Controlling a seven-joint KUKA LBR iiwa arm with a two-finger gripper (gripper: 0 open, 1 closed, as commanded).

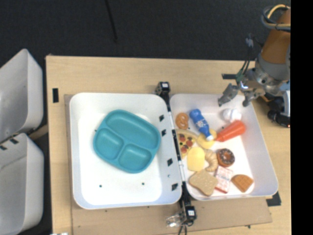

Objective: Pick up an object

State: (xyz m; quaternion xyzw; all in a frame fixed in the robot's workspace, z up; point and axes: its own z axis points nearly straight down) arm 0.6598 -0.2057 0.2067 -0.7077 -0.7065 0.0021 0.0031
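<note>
The left bin [78,146] bears a teal divided plate [127,141]. The right bin [261,151] holds the toy food — a white lump [231,114] at one o'clock. The gripper [238,95] hovers above it, spread, grasping nothing — drop straight, then close.

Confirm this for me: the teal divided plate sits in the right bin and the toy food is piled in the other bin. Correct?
Not quite. The camera view shows the teal divided plate in the left bin, not the right. The toy food, such as the blue bottle and the orange carrot, is piled in the other bin, the right bin.
</note>
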